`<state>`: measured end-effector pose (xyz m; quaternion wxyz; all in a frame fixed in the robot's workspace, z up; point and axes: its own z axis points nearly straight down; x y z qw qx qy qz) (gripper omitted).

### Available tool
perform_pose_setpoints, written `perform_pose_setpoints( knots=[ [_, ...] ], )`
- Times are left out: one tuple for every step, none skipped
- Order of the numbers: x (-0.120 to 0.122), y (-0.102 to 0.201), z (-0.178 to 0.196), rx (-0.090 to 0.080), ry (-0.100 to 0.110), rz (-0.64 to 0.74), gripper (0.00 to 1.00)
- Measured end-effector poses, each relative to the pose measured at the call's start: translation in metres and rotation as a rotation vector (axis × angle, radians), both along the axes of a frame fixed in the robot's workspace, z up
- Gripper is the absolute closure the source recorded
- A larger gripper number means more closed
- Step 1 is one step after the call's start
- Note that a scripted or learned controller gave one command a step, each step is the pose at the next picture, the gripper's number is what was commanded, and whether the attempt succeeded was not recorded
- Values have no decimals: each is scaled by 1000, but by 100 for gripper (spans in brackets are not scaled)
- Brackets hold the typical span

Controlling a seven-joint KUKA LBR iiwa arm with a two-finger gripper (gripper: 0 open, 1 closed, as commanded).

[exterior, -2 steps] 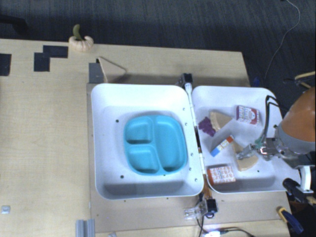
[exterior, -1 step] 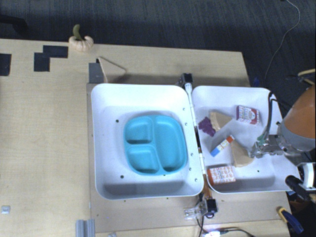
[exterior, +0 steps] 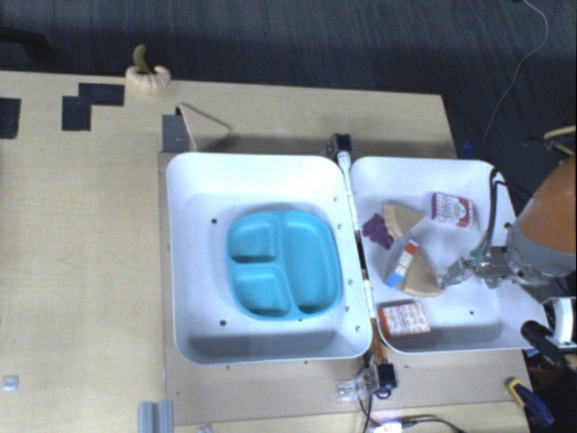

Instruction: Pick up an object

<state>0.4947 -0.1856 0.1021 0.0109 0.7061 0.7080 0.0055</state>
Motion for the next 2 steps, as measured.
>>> perform_pose_setpoints(
  knots=[
    [2, 0, 11, 0, -4, 1, 100],
    [2, 1, 11, 0, -3, 2, 0]
  ],
)
